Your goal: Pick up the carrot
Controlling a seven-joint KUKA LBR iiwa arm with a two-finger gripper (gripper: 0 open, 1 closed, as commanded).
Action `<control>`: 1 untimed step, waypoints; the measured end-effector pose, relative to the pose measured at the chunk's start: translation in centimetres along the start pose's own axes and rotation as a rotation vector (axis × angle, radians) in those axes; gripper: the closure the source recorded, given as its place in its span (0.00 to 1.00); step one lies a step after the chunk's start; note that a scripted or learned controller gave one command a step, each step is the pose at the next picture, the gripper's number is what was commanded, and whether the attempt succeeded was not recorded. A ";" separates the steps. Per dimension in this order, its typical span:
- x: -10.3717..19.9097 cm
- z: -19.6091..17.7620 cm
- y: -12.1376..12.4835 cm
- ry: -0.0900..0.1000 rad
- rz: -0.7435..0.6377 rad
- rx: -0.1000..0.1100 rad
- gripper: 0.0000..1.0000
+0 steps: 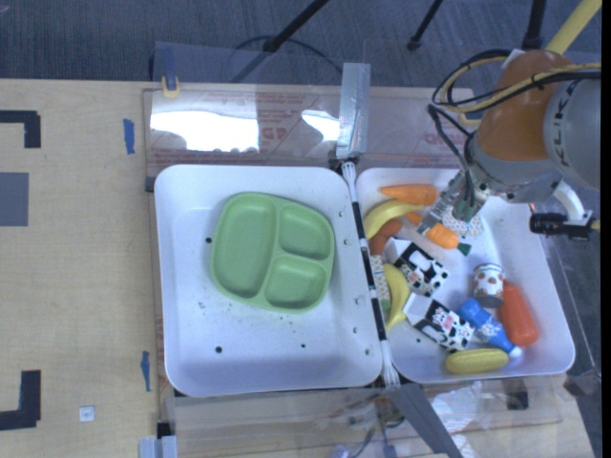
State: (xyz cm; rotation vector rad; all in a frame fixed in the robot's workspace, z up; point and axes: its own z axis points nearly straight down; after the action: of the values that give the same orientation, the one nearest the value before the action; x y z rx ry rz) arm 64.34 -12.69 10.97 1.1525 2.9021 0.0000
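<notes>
carrot [409, 195] | just left of hand [456, 208] | right bin [554, 294]

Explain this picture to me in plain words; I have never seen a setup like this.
You are looking down at a slant from one fixed camera above a bench. The grey machine with the orange band is a robot arm reaching in from the right; at its tip is a two-finger gripper, its "hand".

Two shallow white bins sit side by side. The left bin holds a green divided plate. The right bin holds toy items: a carrot near the back, a banana beside it, two black-and-white cow figures, a small pale figure, an orange-red piece, a blue piece and a yellow piece at the front.

The gripper hangs low over the back of the right bin, just right of the carrot. I cannot tell whether it grips anything.
</notes>
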 end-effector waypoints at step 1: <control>4.8 -7.7 1.9 0.013 0.083 0.005 1.00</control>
State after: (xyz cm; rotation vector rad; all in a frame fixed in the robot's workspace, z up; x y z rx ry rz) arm 62.06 -7.97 18.59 1.2775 2.8647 0.0024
